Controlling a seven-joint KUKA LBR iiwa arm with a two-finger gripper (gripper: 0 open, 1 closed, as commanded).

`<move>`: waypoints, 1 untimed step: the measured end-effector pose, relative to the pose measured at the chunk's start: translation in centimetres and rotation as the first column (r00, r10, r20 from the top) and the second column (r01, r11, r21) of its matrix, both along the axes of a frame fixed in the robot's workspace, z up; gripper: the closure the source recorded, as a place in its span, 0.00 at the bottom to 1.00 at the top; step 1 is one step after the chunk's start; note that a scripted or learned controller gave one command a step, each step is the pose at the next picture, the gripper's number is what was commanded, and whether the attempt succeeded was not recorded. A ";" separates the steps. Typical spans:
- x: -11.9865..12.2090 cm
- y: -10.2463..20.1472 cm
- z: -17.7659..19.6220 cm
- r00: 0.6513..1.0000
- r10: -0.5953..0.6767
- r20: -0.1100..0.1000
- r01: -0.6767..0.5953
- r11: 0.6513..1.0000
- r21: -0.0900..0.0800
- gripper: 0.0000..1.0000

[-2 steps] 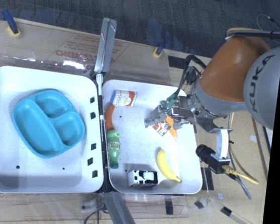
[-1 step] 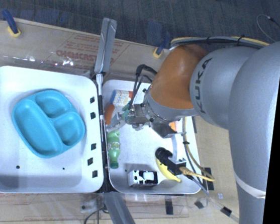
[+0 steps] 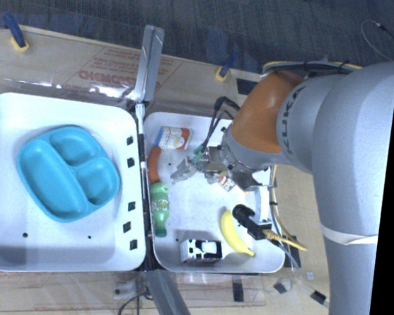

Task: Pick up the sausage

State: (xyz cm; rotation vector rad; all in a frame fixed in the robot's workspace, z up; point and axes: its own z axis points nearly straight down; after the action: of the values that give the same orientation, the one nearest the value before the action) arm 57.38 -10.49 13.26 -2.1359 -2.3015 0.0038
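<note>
I'm watching the gripper (image 3: pixel 184 171) hovering in the upper middle of the right bin (image 3: pixel 269 263), fingers looking slightly parted and holding nothing, while the sausage (image 3: pixel 154 164) is lying just left of it against the bin's left wall. I'm worrying that the smooth reddish-brown cylinder is sitting too tight against that wall and touching the glossy green bottle (image 3: pixel 159 208), so a finger could be catching the rim or nudging the bottle.
</note>
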 end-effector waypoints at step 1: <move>7.7 0.5 -4.1 0.927 -0.375 -0.001 0.375 0.927 0.000 0.00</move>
State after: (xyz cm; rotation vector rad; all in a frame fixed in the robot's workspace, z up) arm 65.05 -10.04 9.15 -2.5346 -1.8505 0.0044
